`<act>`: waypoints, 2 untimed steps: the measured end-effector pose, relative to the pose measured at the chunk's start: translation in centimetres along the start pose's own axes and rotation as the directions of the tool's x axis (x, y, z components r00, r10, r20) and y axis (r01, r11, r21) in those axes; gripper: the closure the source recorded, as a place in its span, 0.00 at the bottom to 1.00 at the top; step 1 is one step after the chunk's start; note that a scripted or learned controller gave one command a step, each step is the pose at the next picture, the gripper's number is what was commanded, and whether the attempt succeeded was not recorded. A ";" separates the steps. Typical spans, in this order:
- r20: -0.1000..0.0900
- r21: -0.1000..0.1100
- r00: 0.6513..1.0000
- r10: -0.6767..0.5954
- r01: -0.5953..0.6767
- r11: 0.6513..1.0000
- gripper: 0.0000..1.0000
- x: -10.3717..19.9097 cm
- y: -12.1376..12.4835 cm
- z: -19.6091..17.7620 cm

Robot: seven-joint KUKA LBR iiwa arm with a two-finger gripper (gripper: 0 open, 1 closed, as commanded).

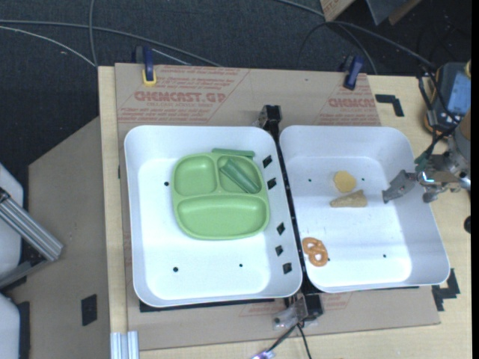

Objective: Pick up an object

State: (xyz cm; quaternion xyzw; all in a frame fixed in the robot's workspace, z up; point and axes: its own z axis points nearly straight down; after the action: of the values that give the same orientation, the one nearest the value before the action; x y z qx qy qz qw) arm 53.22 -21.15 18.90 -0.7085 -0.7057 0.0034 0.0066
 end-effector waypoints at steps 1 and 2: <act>0.004 -0.013 1.000 -0.004 0.004 1.000 0.00 0.1 0.3 -0.7; 0.002 -0.009 1.000 -0.003 0.003 1.000 0.00 -0.7 -0.1 5.1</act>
State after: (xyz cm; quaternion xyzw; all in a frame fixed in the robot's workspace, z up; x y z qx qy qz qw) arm 53.07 -21.80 13.79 -0.7074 -0.7068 0.0008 0.0030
